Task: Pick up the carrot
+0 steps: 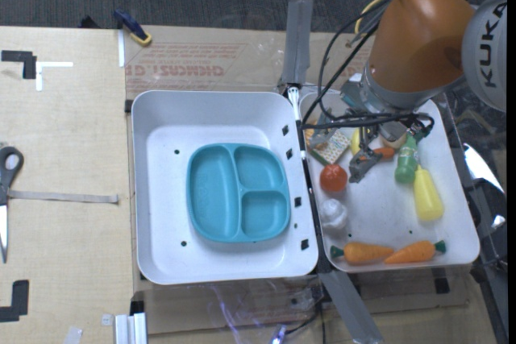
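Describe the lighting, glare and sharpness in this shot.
Camera view: even overhead light, soft shadows inside the left bin; bright glare on the tape behind it; the tray and carrots are fairly sharp; the arm looms large and hides part of the right bin.

The KUKA iiwa arm (pixel 451 36) is reaching in from the right of the camera view, its grey body showing at the frame's upper right edge and its broad orange band bulging toward the lens. Below the band the wrist is pointing downward, with black cables looping around it. The two-finger gripper (pixel 364 161) is hanging beneath the wrist, its dark fingers (pixel 359 165) angling down and to the left; whether they are spread or closed is not clear from this slant
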`<state>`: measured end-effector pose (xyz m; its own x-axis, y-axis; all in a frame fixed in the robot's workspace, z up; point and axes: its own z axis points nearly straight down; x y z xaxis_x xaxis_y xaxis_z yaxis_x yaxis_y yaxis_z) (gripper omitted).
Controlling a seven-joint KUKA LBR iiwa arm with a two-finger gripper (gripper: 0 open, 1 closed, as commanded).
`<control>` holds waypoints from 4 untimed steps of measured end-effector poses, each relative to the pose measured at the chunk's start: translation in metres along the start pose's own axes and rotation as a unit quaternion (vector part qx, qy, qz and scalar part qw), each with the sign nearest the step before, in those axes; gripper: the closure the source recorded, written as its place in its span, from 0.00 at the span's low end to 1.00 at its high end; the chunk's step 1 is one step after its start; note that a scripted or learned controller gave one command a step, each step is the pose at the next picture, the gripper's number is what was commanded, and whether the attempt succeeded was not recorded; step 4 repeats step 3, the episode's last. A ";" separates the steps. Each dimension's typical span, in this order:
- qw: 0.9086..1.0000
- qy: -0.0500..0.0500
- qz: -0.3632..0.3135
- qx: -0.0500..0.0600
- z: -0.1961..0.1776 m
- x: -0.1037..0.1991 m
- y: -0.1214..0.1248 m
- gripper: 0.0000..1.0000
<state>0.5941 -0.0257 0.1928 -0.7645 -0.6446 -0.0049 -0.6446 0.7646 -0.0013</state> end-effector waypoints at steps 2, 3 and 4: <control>0.975 0.001 -0.224 -0.001 -0.032 0.095 0.066 0.00; 0.975 0.001 -0.220 -0.001 0.039 0.071 -0.045 0.00; 0.975 0.001 -0.220 -0.001 0.039 0.071 -0.045 0.00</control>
